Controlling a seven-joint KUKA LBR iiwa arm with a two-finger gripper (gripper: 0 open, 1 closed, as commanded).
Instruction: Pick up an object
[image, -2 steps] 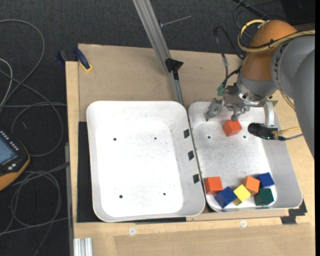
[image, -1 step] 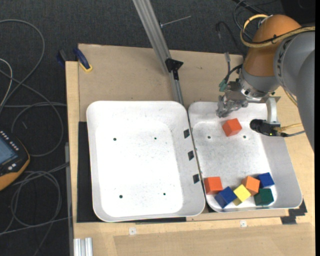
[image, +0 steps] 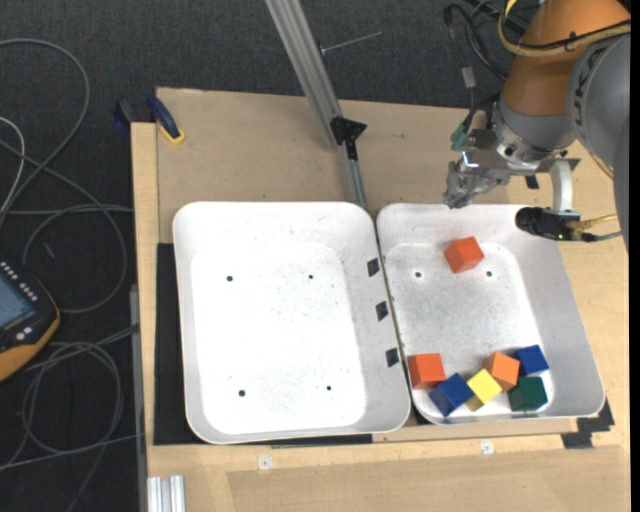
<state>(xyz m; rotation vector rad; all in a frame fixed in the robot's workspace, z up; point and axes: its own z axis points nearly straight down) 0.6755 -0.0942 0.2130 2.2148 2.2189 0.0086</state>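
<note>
Pincer (image: 462, 192) hangs over far rim of right bin (image: 560, 300), can't tell if open or shut. Orange cube (image: 464, 254) sits alone near it in bin; other cubes (image: 482, 380) bunched at near edge.

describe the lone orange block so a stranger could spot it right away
Look in the right-hand white bin, at its far end near the robot's hand. The orange block sits there by itself, apart from the cluster of coloured blocks crowded along the bin's near edge.
</note>
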